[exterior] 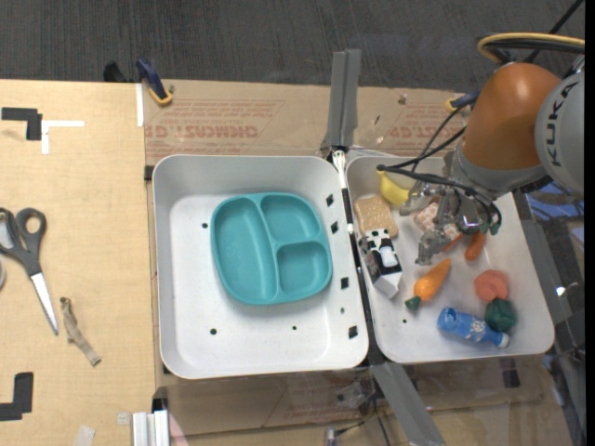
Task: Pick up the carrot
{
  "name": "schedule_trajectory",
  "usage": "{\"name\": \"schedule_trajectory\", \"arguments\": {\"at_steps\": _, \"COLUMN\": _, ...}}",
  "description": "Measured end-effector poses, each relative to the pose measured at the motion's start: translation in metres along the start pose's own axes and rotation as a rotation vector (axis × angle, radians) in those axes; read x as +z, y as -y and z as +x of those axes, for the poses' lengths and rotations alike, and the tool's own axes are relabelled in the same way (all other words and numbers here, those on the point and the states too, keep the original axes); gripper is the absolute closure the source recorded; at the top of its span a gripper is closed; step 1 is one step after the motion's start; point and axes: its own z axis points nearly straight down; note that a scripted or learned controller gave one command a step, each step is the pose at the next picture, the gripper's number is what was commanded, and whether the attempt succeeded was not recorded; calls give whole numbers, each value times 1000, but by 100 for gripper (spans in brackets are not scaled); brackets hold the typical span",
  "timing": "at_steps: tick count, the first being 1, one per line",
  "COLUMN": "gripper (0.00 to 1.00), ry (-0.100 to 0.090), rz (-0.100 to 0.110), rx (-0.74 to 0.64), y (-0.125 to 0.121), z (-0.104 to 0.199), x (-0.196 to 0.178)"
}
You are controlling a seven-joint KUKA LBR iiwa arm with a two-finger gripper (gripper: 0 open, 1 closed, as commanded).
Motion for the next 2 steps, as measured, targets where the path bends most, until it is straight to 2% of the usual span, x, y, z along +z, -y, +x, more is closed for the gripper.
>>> {"name": "schedule_trajectory", "arguments": {"at_steps": 1, "gripper": 0, "ry": 0, "rz": -1, "rx": -142, "y": 8, "z": 59, "x": 10}}
{"name": "schedule_trajectory", "arguments": {"at_steps": 2, "gripper": 0, "ry": 11, "rz": 3, "rx": -174, "y": 10, "z": 115, "x": 7}}
